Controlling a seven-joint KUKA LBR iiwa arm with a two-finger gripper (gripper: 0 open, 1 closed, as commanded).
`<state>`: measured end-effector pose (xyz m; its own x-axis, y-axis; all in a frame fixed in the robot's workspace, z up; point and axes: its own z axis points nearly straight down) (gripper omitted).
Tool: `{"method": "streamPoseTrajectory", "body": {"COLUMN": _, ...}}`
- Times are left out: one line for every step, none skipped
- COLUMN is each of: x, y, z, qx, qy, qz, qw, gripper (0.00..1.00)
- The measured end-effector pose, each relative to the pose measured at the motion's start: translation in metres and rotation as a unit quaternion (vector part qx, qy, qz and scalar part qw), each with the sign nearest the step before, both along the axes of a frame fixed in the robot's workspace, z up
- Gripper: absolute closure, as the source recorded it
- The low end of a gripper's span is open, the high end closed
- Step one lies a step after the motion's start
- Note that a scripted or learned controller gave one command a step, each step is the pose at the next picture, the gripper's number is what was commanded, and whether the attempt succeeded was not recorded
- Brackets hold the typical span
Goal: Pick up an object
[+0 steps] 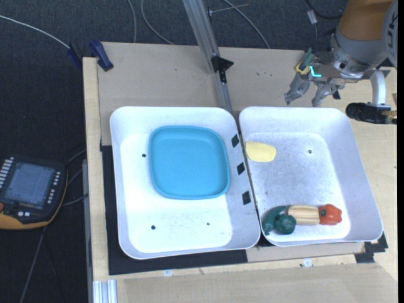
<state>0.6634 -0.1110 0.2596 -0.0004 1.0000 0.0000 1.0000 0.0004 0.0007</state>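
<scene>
Claw [314, 93] of the grey arm hangs above the bare worktop [265, 68], just beyond the far rim of the right bin [363, 169]. Its fingers [295, 93] point down and stand apart, with nothing between them. Above the claw sit the grey wrist and the orange band [366, 14], reaching in from the upper right corner.

The right bin is the landmark for the rest. Against its left wall, toward the far end, lies a small yellow piece [261, 151], flat on the floor of the bin. Along its near wall three things lie in a row, touching one another: a dark green lump [279, 222] toward the left corner, a tan roll [304, 214] in the middle, and a red piece [331, 214] on the right. All four are well apart from the claw, which is outside the bin.

Touching the right bin's left rim stands the left bin [126, 169], and in it rests a blue square plate [189, 161], lying flat toward the far side. A grey metal post [205, 36] rises at a slant from the seam between the two bins at their far edge. Well to the left of both bins, off the worktop on the dark floor, lies a handheld control pad [28, 191] with a screen, and thin cables [63, 17] curl over the floor beyond the worktop.
</scene>
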Motion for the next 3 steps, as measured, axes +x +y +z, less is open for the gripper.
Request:
{"method": "streamPoseTrajectory", "body": {"x": 0.000, "y": 0.000, "z": 0.000, "qx": 0.0000, "qy": 0.000, "qz": 0.000, "qw": 1.0000, "gripper": 0.00}}
{"method": "streamPoseTrajectory", "body": {"x": -0.006, "y": -0.004, "z": -0.045, "qx": 0.0001, "qy": 0.002, "qz": 0.000, "qw": 1.0000, "gripper": 0.00}}
{"method": "streamPoseTrajectory", "body": {"x": -0.014, "y": -0.002, "z": -0.104, "qx": 0.0002, "qy": 0.003, "qz": 0.000, "qw": 1.0000, "gripper": 0.00}}
